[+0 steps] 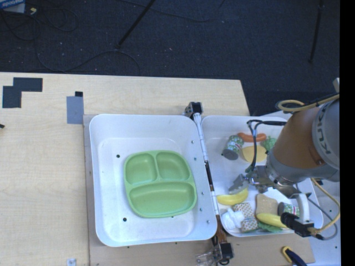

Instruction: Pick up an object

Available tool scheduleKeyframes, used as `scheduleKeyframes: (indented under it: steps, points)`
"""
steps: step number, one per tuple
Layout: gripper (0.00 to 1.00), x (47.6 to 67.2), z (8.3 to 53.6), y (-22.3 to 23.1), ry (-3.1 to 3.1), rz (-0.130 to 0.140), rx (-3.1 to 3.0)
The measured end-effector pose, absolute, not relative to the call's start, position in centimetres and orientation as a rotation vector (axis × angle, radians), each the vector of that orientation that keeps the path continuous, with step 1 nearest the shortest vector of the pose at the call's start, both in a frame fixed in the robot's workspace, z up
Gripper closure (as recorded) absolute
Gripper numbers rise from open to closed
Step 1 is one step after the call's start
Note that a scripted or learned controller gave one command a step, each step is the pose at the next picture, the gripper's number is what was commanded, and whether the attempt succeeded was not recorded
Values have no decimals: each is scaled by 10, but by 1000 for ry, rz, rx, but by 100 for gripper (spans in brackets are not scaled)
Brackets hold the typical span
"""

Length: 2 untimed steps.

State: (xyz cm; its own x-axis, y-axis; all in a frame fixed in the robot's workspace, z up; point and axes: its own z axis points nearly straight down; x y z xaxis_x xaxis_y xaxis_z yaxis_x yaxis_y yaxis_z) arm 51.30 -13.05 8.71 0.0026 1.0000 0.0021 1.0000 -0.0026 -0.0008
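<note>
Whether the fingers are spread we cannot tell; our gripper (248, 180) hangs in the right bin (222, 127), just above the banana (232, 198). We judge descent comes next.

A pale wooden bench (39, 165) carried two shallow white bins side by side, the left bin (105, 148) holding a green divided plate (160, 183) with three compartments, lying flat near its middle. Dark rectangular patches (75, 108) marked the bench top beyond the left bin's far corner, and a black clamp (194, 109) sat at the far end of the seam between the bins. Beyond the bench lay dark blue carpet (166, 32) crossed by thin black cables (138, 15).
</note>
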Motion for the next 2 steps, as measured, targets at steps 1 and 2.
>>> scheduleKeyframes:
  steps: [1,2]
  points:
    - [0,567,117,-185,-2214,6,-2220]
    - [0,643,116,-199,-2218,7,-2215]
